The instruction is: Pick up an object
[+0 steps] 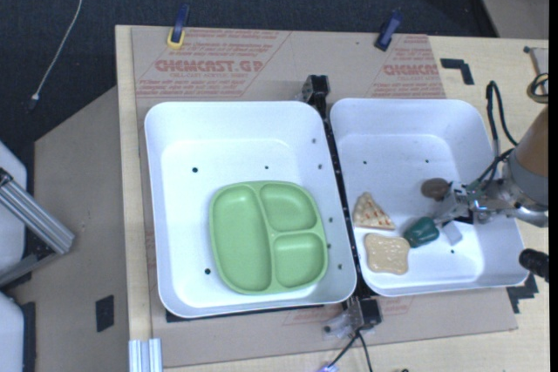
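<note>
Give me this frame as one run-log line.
gripper low in right bin | nearest: green object | grasp unconfirmed | green tray in left bin

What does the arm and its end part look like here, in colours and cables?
The arm enters from the right, grey with a brownish-orange patch. A black cable loops above it. The gripper is small, metallic grey with dark parts; finer detail is blurred.

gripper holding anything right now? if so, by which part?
Cannot be told. The gripper is low in the right bin, right beside the dark green object, but the view is too small to show anything between its fingertips.
</note>
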Tool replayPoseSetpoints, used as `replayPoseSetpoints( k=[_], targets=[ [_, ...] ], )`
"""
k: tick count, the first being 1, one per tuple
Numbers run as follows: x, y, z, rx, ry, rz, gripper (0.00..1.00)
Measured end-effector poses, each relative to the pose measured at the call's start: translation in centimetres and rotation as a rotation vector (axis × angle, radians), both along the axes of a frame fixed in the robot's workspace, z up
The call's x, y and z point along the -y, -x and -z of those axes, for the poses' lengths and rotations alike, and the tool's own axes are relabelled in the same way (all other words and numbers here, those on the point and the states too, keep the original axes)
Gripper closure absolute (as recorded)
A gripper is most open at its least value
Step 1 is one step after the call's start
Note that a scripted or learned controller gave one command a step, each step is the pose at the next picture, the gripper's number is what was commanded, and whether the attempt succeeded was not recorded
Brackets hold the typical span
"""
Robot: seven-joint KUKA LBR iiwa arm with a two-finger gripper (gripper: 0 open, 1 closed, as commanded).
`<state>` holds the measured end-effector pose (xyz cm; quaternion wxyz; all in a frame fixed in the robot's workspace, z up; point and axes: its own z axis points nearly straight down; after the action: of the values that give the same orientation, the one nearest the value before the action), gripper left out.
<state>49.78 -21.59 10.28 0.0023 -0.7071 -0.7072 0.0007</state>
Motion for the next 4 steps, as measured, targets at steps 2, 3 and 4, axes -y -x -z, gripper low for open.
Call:
replayPoseSetpoints(
  k=[2, 3, 4],
  targets=[
    [-0.1, -0.9, -7.3, 0.01, 0.005, -0.001, 1.0],
    [0.7, -1.4, -11.8, 0.006, 0.004, 0.0, 1.0],
    [0.8, -1.5, -17.1, 0.011, 0.006, -0.002, 1.0]
  ],
)
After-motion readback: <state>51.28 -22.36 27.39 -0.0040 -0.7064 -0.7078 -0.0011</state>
